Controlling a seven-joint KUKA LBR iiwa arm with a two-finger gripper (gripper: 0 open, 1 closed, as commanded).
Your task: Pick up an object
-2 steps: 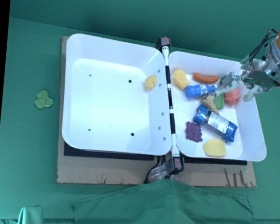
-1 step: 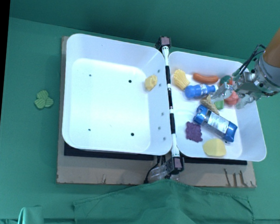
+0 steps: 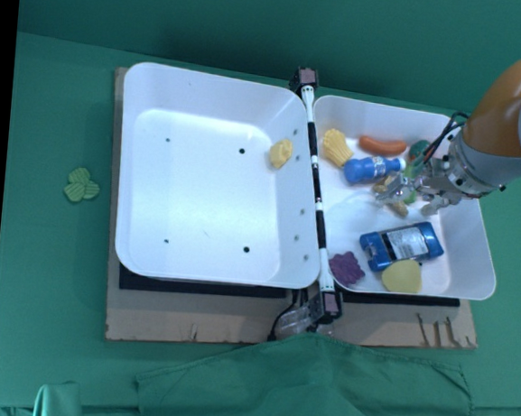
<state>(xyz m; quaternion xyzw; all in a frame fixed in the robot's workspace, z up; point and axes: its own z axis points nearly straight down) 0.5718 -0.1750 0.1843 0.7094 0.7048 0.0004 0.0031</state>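
Observation:
My gripper (image 3: 413, 194) hangs over the right bin (image 3: 473, 266), near its upper middle, with the grey arm and orange band coming in from the right. Its fingers stand spread apart above a small tan object (image 3: 393, 203) that lies on the bin floor. Just left of the gripper lies a blue bottle with a white cap (image 3: 371, 169). An orange-red sausage (image 3: 382, 145) and a yellow ridged piece (image 3: 336, 148) lie at the bin's top. A blue packet (image 3: 401, 245), a yellow lemon-like piece (image 3: 402, 277) and a purple grape bunch (image 3: 347, 268) lie lower down. Nothing sits between the fingers.
The left bin (image 3: 161, 103) holds one small yellow piece (image 3: 281, 153) by its right wall. A green leaf-shaped toy (image 3: 81, 185) lies on the green table left of the bins. Green cloth (image 3: 317, 393) is bunched at the front. A black-and-white rail (image 3: 316, 198) divides the bins.

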